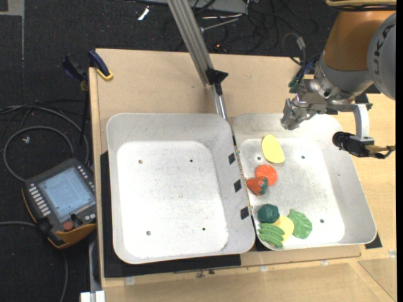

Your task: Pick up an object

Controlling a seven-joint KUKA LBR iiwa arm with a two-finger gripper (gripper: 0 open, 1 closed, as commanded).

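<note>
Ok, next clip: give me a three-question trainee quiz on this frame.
1. True or false: the claw is above the right bin's far rim.
2. Which bin holds the toys? A) left B) right
3. Fill in: the toy nearest the claw is the flat ___ piece.

Key: 1 true; 2 B; 3 yellow.

I read even, bright overhead light, soft shadows inside the left bin (pixel 126 137), slight grain, floor beyond it dim.
</note>
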